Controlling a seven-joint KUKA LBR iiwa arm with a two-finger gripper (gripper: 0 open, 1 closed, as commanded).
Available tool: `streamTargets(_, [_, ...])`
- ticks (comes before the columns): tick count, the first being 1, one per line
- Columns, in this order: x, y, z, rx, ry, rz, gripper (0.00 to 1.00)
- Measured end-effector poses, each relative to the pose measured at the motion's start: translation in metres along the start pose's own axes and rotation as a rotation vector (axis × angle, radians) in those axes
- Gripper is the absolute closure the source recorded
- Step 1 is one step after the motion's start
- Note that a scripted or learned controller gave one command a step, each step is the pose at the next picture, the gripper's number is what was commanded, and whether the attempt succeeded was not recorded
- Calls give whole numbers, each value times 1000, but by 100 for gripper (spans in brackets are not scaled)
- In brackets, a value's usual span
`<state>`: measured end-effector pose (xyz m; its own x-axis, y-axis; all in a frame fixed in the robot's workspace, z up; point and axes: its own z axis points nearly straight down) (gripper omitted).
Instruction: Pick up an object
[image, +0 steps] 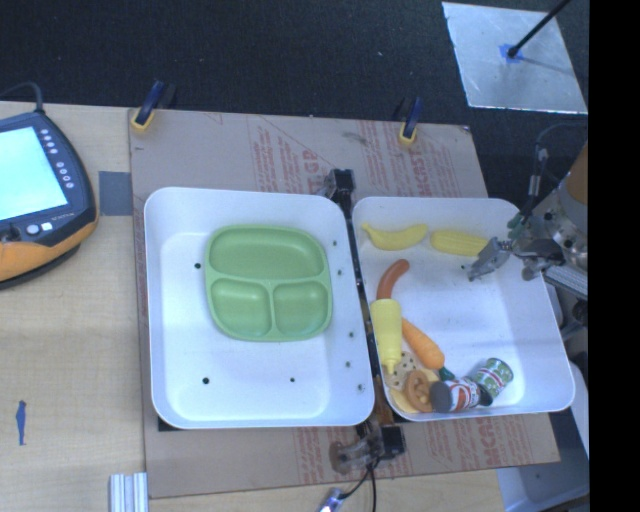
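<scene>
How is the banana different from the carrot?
The banana is yellow and curved; the carrot is orange and straight. The banana lies at the far end of the right bin, near the corn cob; the carrot lies nearer, beside the yellow bottle, running slantwise. Both are toy food in the same bin.

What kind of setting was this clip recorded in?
Probably a robotics lab bench: two white bins clamped onto a board, toy food like a carrot, and a teach pendant beside them.

Two bins side by side

I see a tray (268, 283) in the left bin (180, 400); food items, perhaps toys, in the right bin (520, 340).
</scene>
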<state>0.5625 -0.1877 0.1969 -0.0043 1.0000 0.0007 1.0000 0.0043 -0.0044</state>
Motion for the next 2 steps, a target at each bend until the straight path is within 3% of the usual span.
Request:
streamTargets(1, [40,75,18,-1,0,-1,0])
streamTargets(2, [79,94,22,-3,-1,-1,0])
